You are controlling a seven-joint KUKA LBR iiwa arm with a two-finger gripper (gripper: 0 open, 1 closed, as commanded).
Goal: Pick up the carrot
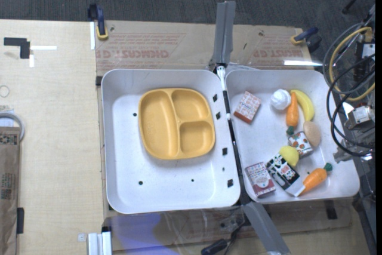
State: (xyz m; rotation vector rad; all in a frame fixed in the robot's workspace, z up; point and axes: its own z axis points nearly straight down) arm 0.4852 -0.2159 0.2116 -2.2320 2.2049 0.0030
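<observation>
carrot: a carrot (315, 178) with a green top is seen lying flat and slanted, well below the banana (305, 106), near the right bin's (349, 191) lower corner.
second candidate: a slimmer orange piece (291, 109) is laid just left of the banana, touching or nearly so; it is judged to be a carrot too, so the target is ambiguous.
clutter: a lemon (289, 155), a beige lump (312, 133) and a dark carton (282, 171) are packed between the banana and the lower carrot; the carton's end is close to the carrot tip.
why placed so: the toys are judged to be scattered loosely, as a jumbled picking pile.
plate: a yellow divided plate (177, 123) is set far left of the banana, in the left bin (113, 146), probably as a drop spot.
jaws: their state cannot be told from this view.
grasp note: the lower carrot is judged easier, since more free room is left along its sides.
</observation>
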